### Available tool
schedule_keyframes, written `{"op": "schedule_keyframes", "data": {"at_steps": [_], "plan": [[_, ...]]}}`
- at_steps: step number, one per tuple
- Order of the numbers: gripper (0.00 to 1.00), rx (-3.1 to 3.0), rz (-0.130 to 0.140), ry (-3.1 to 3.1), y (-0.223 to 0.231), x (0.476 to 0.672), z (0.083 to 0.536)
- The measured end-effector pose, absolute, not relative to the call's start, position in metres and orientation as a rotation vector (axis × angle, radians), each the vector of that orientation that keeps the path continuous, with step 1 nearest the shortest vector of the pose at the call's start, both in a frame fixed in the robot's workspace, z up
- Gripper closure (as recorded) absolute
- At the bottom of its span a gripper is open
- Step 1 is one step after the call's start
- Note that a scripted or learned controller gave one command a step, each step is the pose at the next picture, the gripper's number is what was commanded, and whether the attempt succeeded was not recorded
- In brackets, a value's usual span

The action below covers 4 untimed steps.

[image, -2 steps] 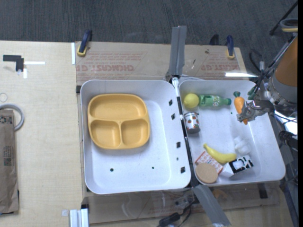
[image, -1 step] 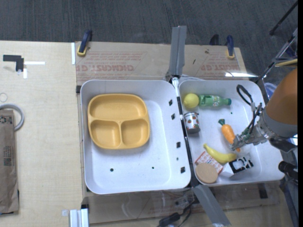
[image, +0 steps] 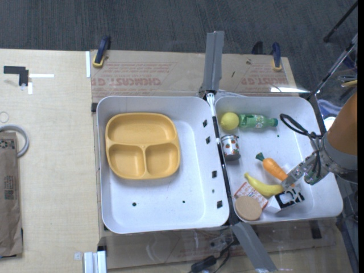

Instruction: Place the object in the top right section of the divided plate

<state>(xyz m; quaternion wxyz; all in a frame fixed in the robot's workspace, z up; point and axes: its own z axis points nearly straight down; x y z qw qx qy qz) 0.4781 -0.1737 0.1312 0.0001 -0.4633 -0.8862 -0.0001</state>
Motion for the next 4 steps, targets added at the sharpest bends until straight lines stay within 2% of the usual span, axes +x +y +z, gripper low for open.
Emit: {"op": "schedule_keyframes", "data": {"at_steps": [1,2,3,4], "plan": [[1.00,-2.192,0.002,-2.252,-0.118,0.478,0.215],[1.00,-2.481,0.007,-1.920,-0.093,0.476,0.151],[1.00,-2.859,0.005,-1.302,-0.047,0.478,0.191],[1.00,-2.909,0.007,-1.187,-0.043,0.478,0.237]]}}
